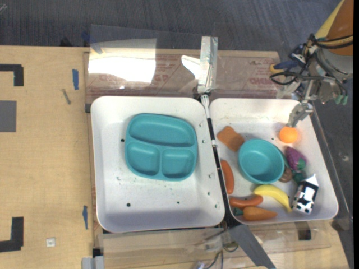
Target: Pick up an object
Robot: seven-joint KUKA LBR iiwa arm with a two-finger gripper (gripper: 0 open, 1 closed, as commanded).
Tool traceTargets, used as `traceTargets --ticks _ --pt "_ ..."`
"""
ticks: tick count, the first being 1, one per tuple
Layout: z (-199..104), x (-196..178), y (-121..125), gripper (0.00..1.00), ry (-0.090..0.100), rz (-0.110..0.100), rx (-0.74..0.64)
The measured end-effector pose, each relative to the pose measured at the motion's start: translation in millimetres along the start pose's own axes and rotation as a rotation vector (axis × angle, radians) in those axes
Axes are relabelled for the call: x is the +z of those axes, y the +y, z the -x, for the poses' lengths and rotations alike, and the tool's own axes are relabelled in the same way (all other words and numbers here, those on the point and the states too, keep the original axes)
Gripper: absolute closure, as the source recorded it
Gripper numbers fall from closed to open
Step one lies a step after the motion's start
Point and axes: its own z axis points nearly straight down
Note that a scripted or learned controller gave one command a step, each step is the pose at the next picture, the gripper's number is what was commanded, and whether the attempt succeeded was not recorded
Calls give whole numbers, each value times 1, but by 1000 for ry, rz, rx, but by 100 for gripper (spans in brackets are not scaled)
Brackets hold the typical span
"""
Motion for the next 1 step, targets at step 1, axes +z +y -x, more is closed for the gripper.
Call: traceTargets --ticks 1 --pt "-20 121 -35 0 -6 -1 200"
